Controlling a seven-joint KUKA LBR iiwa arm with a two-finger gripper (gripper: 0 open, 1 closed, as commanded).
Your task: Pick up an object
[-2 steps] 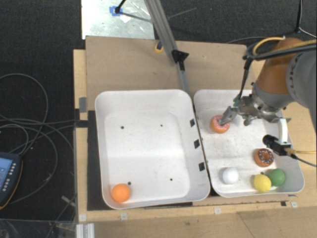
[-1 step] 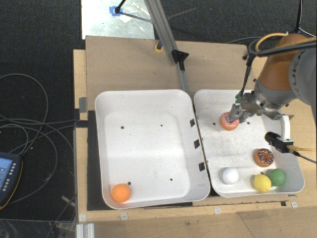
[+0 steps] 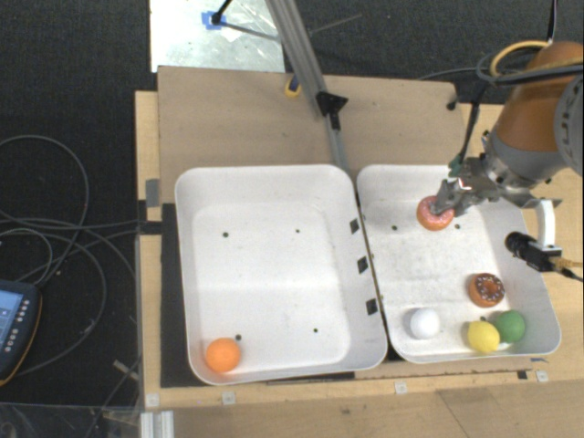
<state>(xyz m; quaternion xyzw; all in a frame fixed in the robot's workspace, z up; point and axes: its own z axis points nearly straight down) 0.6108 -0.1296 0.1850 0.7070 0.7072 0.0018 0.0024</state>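
Camera view, gripper low over pink donut

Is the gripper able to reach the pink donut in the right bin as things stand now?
Probably yes. The gripper is already right over the pink donut, which lies apart from the other objects in the right bin, so nothing crowds it.

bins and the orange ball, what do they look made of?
Bins: likely moulded plastic, white, matte with a faint sheen; rounded corners and thin raised rims suggest it.
Orange ball: smooth and evenly coloured, possibly plastic or foam; the view leaves that open.
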